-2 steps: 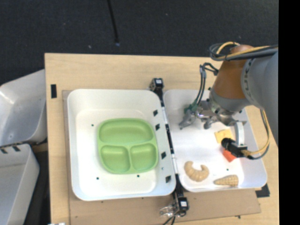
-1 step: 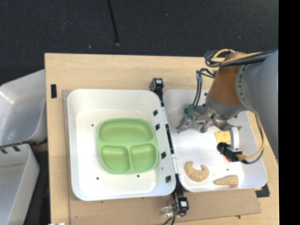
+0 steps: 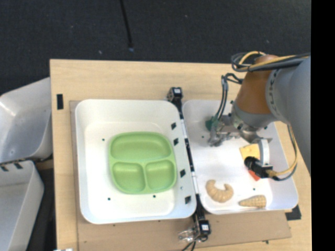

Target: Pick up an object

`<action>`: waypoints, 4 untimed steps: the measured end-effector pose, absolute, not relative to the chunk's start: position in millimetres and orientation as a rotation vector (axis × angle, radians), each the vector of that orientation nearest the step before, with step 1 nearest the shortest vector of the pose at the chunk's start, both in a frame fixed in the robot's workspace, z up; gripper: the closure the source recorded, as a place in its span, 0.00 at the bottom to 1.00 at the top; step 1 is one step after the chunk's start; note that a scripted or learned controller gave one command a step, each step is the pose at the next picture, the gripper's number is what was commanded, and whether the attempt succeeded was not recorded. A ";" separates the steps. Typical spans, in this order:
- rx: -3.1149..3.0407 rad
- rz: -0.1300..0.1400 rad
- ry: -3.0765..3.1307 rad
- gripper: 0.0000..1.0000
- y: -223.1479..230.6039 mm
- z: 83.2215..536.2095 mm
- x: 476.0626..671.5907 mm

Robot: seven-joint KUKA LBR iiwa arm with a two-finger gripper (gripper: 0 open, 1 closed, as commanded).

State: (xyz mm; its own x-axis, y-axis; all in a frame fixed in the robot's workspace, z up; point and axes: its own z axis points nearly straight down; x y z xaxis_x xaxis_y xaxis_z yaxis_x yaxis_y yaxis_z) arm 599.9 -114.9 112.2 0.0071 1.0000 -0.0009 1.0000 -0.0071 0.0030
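- Croissant [image 3: 220, 191]: a pale tan, curved pastry lying on the floor of the right bin [image 3: 209, 163], near that bin's front edge and left of its centre line.
- Cone [image 3: 253, 201]: a tan, ridged wafer cone lying on its side, just right of the croissant and apart from it, close to the front right corner of the same bin.
- Yellow piece [image 3: 249, 151]: a small pale yellow wedge in the right half of the right bin, above the cone; its right side is hidden by robot hardware.
- Gripper [image 3: 216, 138]: lowered into the rear left part of the right bin, well apart from the croissant, the cone and the yellow piece. Nothing is seen held in it; whether it is open or closed cannot be told from this angle.
- Teal-green item [image 3: 211, 123]: a small patch just above and left of the gripper; whether it is a loose thing or part of the tool cannot be told.
- Arm [image 3: 293, 88]: grey, with an orange band [image 3: 256, 90] above the wrist, reaching in from the right over the rear of the right bin.
- Left bin [image 3: 94, 124]: holds a light green divided plate [image 3: 142, 162], with one long compartment at the rear and two smaller ones in front, lying flat near the bin's middle.
- Bench [image 3: 104, 72]: a pale wooden top bearing both white bins side by side, their inner rims touching.
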 end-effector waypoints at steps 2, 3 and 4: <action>2.218 0.004 2.219 1.00 -112.9 201.9 594.7; 2.217 0.003 2.221 1.00 -114.5 230.2 595.6; 2.215 0.001 2.228 1.00 -63.7 222.6 597.9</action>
State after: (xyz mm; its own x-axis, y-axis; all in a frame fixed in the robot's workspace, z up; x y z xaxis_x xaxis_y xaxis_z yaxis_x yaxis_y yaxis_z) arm 597.9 -63.7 222.6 -0.0057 1.0000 0.0005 1.0000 0.0057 0.0004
